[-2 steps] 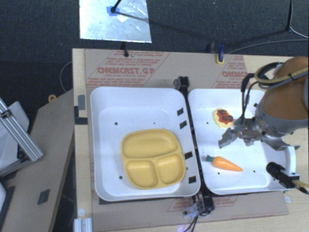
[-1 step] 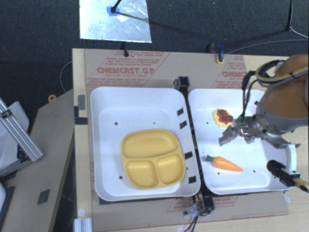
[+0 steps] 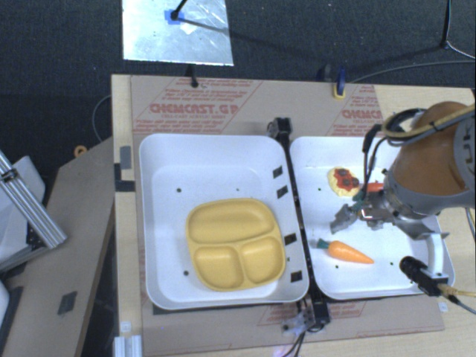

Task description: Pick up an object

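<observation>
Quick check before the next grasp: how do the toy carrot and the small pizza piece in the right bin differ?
The carrot is long, tapered and orange with a green stem end; the pizza piece is flat, roundish, yellow with red topping. The carrot lies in the open near the bin's front; the pizza piece lies farther back, beside the end effector. Both are toy foods resting on the right bin floor.

Dark carpeted floor (image 3: 312,21), shiny metal sheet (image 3: 177,21), tan bench (image 3: 245,103).
</observation>
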Robot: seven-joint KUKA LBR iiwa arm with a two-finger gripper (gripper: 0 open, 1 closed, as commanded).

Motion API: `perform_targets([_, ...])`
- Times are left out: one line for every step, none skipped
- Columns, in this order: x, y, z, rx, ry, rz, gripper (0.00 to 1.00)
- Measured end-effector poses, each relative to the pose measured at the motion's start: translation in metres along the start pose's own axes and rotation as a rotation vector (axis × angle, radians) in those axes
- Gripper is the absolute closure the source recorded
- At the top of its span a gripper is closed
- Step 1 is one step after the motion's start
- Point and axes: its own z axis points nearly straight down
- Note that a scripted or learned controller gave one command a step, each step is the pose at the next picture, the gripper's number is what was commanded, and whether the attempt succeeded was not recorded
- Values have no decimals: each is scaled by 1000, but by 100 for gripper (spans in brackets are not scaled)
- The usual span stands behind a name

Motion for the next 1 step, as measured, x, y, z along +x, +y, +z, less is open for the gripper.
perform_targets([-5, 5, 45, 0, 0, 0, 0])
